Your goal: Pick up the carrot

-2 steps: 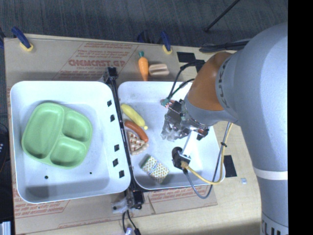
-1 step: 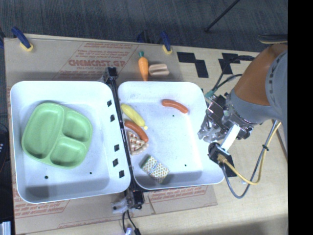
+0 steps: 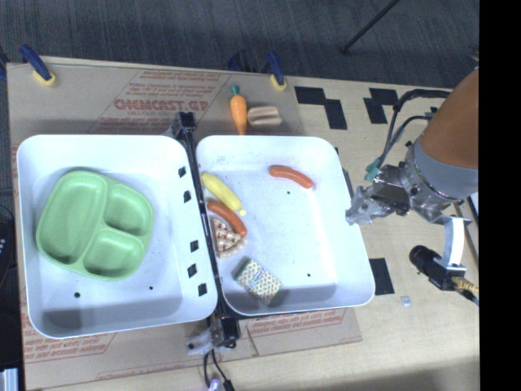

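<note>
light: bright, even | shadows: soft, faint | glare: white bins [image 3: 326, 259] washed out | focus: slightly soft

Fixed overhead camera; slanted view over both bins [image 3: 32, 243]

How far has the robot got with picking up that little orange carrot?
Nothing looks done yet. The small orange carrot with a green top lies on the cardboard behind the right white bin, beside a brown bun-shaped toy, untouched. The grey two-finger gripper sits off the bin's right rim, far from the carrot. Reaching over, grasping and lifting all remain.
</note>
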Available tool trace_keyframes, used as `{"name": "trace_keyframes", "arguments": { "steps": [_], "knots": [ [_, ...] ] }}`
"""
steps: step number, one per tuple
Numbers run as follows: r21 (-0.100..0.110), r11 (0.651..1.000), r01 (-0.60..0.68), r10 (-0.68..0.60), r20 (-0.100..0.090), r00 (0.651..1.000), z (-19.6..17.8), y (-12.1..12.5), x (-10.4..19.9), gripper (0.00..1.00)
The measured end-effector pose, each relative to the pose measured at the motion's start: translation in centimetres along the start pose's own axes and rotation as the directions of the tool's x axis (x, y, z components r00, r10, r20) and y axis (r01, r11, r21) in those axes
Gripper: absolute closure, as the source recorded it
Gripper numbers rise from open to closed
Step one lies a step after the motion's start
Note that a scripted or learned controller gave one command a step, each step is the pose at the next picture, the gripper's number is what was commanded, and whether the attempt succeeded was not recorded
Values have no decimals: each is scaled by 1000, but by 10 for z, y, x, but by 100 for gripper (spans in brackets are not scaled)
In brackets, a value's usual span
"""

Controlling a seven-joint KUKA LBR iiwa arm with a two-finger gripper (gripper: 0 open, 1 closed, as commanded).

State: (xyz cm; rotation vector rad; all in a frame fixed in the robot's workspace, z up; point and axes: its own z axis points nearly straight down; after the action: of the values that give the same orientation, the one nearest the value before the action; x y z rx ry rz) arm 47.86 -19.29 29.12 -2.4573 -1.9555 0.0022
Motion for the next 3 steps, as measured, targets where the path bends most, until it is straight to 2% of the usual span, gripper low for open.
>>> {"name": "trace_keyframes", "arguments": {
  "steps": [1,2,3],
  "knots": [
    [3,984,-178,178,-1,984,48,-16,58,100],
    [0,989,145,-145,1,989,8,0,-10,100],
    [-2,955,296,-296,1,955,-3,1,-12,100]
  ]
}}
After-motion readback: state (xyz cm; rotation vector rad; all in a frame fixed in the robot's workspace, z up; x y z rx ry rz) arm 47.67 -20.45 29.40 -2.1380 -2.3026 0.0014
